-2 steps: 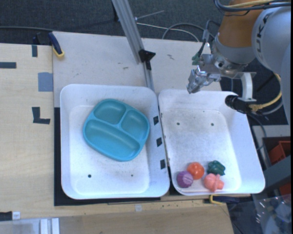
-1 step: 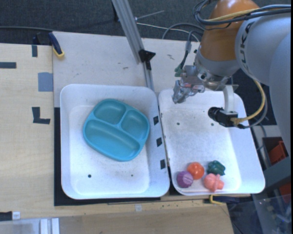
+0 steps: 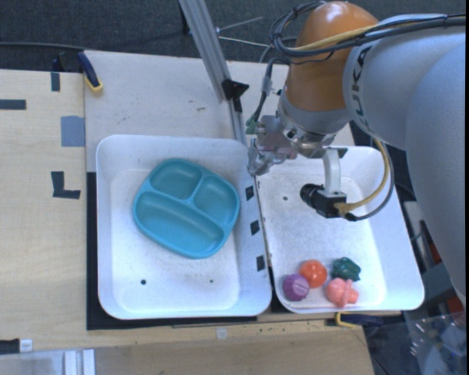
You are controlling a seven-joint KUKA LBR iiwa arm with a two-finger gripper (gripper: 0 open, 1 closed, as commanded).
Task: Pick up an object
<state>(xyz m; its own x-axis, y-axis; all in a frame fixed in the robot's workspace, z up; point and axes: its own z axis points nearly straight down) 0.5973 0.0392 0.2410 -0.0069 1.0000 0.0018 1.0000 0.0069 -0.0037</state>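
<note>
Well apart from the pincer (image 3: 259, 161), four small toys (image 3: 324, 280).

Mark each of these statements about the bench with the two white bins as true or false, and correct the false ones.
1. The blue divided plate lies in the left bin. True.
2. The small toys sit at the far end of the right bin. False: the orange toy, purple toy, pink toy and green toy cluster at its near end.
3. The gripper is above the divider between the bins. True.
4. The plate has one undivided well. False: it has three compartments.
</note>
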